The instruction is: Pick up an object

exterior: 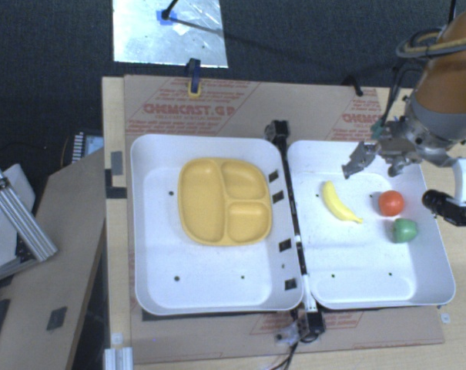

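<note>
In the right bin (pixel 356 284) lie a yellow banana (pixel 339 203), a red-orange round fruit (pixel 390 203) and a green round object (pixel 403 230). My gripper (pixel 375 165) hangs over the far part of this bin, above and behind the banana and the red fruit. Its two fingers are spread apart, so it is open, with nothing between them. The grey arm with its orange band comes in from the upper right.
The left bin (pixel 159 276) holds a yellow divided plate (pixel 223 201). A black clip strip (pixel 288 206) runs between the two bins. Behind the bench, a shiny metal sheet (pixel 169 21) lies on the dark floor.
</note>
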{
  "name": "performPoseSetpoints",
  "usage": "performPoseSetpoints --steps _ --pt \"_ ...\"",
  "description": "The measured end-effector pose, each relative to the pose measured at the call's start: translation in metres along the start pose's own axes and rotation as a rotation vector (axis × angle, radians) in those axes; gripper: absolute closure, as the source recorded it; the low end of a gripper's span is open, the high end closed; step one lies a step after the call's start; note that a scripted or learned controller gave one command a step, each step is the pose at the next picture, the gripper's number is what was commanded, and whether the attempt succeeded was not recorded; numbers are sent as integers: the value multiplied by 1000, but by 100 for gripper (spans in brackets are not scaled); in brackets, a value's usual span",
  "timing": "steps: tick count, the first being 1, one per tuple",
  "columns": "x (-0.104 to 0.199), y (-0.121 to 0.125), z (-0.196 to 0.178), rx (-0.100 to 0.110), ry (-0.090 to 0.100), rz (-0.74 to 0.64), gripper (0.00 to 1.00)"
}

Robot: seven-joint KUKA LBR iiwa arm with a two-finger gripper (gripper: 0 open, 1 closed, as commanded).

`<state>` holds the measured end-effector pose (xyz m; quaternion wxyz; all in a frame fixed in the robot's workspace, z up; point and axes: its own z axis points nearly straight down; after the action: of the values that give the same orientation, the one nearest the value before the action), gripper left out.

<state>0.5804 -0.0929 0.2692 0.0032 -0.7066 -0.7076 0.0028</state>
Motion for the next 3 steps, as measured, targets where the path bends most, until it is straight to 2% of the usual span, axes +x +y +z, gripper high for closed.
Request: performPoseSetpoints --steps 1,3 --pt "0 2 -5 -10 -1 -2 0" --pt "2 -5 84 -7 0 1 0"
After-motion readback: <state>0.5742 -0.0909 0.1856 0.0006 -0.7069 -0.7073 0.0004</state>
